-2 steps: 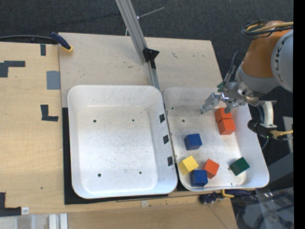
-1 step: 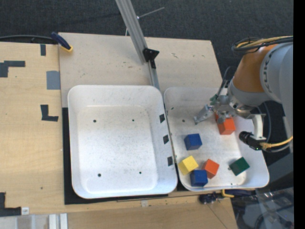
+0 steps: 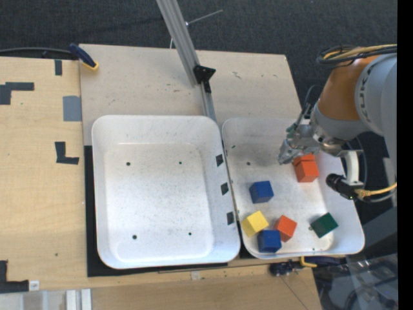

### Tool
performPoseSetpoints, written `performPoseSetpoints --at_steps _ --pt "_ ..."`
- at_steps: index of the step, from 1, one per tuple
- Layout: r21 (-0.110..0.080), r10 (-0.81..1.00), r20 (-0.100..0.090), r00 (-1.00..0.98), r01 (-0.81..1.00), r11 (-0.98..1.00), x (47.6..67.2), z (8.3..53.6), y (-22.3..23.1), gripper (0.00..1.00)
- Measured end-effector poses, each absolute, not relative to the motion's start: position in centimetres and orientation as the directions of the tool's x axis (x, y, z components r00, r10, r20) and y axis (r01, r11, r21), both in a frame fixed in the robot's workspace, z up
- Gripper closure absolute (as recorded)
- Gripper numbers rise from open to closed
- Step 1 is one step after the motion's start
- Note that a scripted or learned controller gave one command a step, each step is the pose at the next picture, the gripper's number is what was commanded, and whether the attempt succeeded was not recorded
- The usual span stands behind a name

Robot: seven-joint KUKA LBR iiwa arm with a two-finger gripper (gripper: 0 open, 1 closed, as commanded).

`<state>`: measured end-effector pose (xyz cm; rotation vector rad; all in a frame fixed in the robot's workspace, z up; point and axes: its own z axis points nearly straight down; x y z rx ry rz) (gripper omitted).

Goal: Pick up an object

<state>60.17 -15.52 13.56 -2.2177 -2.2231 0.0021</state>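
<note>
You are looking down at two white bins side by side: the left bin (image 3: 110, 147) and the right bin (image 3: 258, 137), whose floor carries the blocks. The arm (image 3: 361, 102) comes in from the right, with its orange band showing above the wrist and much of its body cut off at the frame edge. The gripper (image 3: 292, 150) sits low over the upper part of the right bin, and its tips are small, dark and partly lost against the wrist hardware, so you cannot tell how they stand. Just beside it, to the lower right, lies an orange-red block (image 3: 306, 169); it seems to touch the gripper's side, but nothing shows it held. Further down the bin you find a blue block (image 3: 261, 191) near the middle, a yellow block (image 3: 255, 222) close to the left wall, a second blue block (image 3: 270, 240) just below it, a smaller orange block (image 3: 286, 226) touching that blue one, and a green block (image 3: 324, 225) toward the right rim. A grey metal pole (image 3: 177, 28) crosses the top of the view at a slant and hides part of the bench behind the bins.
</note>
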Motion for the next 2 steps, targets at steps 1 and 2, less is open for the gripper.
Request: performPoseSetpoints --at_steps 1,2 --pt "0.004 1.0 -0.001 -0.002 1.0 0.002 59.8 19.1 -14.6 1.0" --pt "0.004 1.0 -0.002 -0.001 1.0 0.001 59.8 23.9 -15.5 1.0"
